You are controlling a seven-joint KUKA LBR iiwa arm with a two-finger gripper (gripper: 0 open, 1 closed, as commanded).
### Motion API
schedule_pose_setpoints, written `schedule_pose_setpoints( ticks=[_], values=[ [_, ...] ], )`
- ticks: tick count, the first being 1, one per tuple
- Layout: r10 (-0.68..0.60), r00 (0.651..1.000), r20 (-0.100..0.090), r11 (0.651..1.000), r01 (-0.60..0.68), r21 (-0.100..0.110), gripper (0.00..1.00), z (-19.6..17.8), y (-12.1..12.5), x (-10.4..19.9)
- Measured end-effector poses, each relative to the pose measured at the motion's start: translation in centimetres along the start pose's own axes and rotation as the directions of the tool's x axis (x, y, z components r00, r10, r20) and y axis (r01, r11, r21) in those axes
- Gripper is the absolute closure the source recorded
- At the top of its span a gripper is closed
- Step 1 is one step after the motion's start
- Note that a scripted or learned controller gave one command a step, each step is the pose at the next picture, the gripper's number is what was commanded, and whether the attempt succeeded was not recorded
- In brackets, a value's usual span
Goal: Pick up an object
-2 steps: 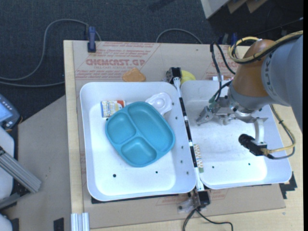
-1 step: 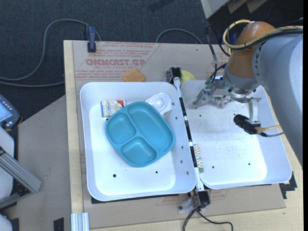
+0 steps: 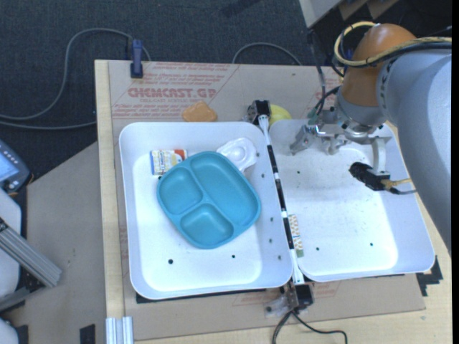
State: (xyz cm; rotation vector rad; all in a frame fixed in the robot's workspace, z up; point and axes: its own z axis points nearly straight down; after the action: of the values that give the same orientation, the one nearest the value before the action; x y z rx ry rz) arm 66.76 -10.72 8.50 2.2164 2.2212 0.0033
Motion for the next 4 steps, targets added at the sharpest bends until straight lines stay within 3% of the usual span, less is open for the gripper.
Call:
schedule_pose_setpoints(
  ticks=[3, 4],
  values=[
    [0.001, 1.0, 0.0, 1.0, -0.001, 0.003, 0.0, 0.0, -0.1, 1.6],
    [0.003, 1.0, 0.001, 1.0, -0.003, 0.002, 0.0, 0.0, -0.1, 0.4]
  ],
)
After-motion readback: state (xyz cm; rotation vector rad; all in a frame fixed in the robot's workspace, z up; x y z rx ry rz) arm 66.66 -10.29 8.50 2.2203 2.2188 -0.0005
